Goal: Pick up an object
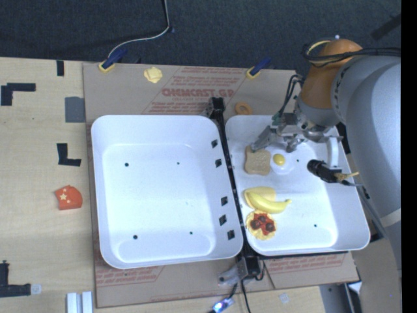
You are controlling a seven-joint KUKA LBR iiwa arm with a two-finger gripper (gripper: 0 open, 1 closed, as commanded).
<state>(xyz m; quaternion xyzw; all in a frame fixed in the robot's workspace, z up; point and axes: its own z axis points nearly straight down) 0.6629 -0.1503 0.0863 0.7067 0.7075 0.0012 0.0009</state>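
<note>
End effector [281, 137] hangs right of frame centre, over bread slice [258, 162] and fried egg [281, 161]; its opening state is indeterminate.

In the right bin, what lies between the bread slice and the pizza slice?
The banana lies between the bread slice and the pizza slice, seen in the camera view.

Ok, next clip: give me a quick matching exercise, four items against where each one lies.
Items:
1. banana
2. bread
3. red piece
4. yellow lump

Places:
A. bench, left of both bins
B. right bin, beside the egg
C. cardboard, behind the left bin
D. right bin, just above the pizza

Pairs: 1-D, 2-B, 3-A, 4-C
</note>
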